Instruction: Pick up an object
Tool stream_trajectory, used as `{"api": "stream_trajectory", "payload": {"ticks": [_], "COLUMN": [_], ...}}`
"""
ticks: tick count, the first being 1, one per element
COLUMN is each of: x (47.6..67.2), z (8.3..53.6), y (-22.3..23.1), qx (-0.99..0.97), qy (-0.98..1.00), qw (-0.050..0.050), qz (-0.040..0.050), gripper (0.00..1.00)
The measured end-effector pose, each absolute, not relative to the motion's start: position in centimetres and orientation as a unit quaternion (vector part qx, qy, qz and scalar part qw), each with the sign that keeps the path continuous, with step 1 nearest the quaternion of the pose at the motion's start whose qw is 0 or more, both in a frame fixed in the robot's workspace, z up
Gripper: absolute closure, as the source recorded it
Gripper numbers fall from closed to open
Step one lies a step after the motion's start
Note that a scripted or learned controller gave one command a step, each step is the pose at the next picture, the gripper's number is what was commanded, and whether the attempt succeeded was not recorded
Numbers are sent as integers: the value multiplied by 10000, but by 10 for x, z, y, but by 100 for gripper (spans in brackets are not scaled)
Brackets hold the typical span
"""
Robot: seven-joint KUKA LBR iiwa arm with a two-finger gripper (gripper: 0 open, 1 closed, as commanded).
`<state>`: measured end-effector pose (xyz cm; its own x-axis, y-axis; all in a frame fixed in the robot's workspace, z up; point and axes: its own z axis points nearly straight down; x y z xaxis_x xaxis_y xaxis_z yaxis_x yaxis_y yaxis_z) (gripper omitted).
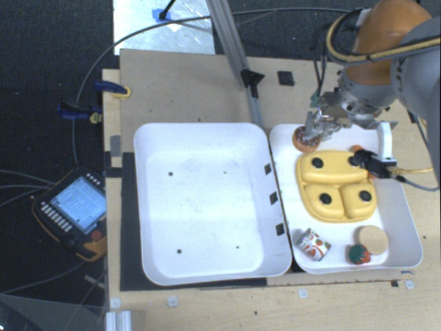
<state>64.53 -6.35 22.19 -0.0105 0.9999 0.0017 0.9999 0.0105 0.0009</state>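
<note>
Gripper (315, 126): upper right of frame, down over the right bin's (406, 216) top-left corner.
Jaws: can't tell whether open or closed.
Brown disc (302, 141): directly beneath the fingertips, just above the yellow tray (335, 183).

the gripper (315, 128) hangs over the right bin's (411, 234) far corner, touching a small brown round object (302, 140). just below it lies a yellow divided tray (336, 184); farther below, a can (312, 244).
</note>
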Motion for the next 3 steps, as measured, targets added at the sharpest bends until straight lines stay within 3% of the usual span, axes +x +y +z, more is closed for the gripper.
{"api": "stream_trajectory", "payload": {"ticks": [3], "x": [649], "z": [216], "y": [100], "qx": [-7036], "qy": [-7106], "qw": [2], "qz": [-14], "gripper": [100]}}
